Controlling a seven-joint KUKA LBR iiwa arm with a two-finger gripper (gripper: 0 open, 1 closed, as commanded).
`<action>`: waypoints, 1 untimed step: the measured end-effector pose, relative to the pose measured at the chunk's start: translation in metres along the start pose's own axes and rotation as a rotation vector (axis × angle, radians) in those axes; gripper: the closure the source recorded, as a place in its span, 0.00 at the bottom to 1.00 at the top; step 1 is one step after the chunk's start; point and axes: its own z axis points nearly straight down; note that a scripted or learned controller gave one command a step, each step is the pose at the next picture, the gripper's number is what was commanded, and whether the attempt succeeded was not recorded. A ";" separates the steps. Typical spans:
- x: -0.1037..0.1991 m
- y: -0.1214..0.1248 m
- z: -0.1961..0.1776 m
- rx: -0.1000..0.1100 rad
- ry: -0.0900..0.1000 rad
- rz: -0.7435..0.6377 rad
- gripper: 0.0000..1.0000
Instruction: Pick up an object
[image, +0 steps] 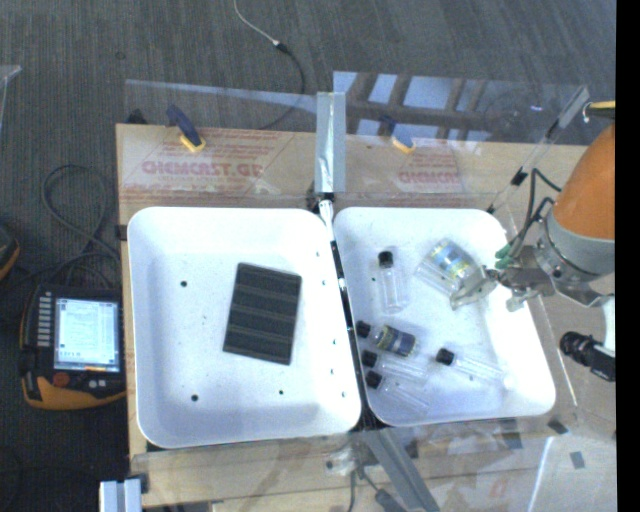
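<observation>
Pincer (478, 288), at the right bin's (520, 395) far right side, arm entering over the rim; whether it is apart or together cannot be told, its tip being small and blurred against clear plastic. Item nearest: crumpled clear packet (447, 265), touching or just left of the tip, not seen to be gripped; judged the likely target of the pick, since the tip sits low against it. Next outward: upright-lying clear vial with black cap (390, 280), left of the packet and apart from it. Nearer the camera and left of the pincer: dark-banded vial (393, 340), a clear tube with black cap (465, 365) lying aslant, and several small black caps (369, 358) along the bin's left wall, probably settled there by the slope of the floor. Further left, across the divider: left bin (160, 400), holding one dark ribbed rectangular block (263, 312) near its middle, well apart from the pincer. Outside the bins, far left: handheld control pendant (75, 345) on the floor
</observation>
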 end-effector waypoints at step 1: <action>-0.037 0.044 0.067 0.000 -0.003 0.057 0.00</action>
